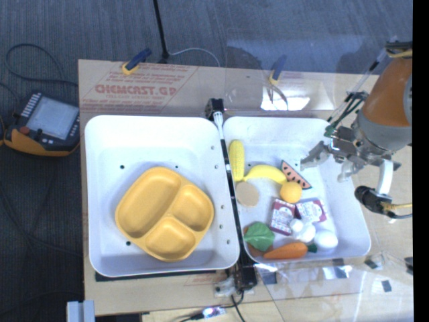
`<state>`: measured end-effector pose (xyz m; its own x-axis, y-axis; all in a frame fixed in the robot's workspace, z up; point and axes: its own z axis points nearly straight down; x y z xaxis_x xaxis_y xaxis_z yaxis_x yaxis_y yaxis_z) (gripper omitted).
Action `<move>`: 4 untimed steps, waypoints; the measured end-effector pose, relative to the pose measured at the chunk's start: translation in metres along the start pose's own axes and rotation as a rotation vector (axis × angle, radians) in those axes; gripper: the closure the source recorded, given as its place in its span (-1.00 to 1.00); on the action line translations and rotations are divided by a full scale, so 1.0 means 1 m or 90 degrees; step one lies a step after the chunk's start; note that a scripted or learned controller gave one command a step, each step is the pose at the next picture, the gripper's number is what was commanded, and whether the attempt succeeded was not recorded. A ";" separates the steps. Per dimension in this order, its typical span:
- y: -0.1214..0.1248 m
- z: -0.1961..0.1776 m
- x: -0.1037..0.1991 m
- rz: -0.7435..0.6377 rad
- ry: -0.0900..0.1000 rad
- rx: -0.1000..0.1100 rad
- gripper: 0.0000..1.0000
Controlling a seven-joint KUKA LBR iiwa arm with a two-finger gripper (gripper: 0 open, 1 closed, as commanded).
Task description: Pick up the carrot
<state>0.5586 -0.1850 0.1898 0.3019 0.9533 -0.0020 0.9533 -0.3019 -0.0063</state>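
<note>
The carrot [287, 251] is orange and lies on its side at the front edge of the right bin [348, 210], between a green leafy piece [258, 235] and a white egg [326, 239]. My gripper [330, 166] hangs over the right bin's back right part, well behind the carrot. Its fingers [312, 157] are spread open and nothing is between them.
Around the carrot the right bin holds a corn cob [236, 159], a banana [265, 173], a watermelon slice [295, 174], an orange [290, 192], a round cookie [247, 194] and two red packets [283, 215]. A yellow divided plate [164, 212] sits in the left bin [107, 139].
</note>
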 end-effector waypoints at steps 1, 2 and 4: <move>-0.006 -0.021 -0.024 0.112 -0.001 -0.003 -1.00; -0.079 -0.001 0.000 -0.032 0.001 -0.002 -1.00; -0.082 0.059 0.008 -0.377 0.001 0.001 -1.00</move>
<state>0.4825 -0.1530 0.1311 -0.2816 0.9595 0.0041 0.9595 0.2816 -0.0067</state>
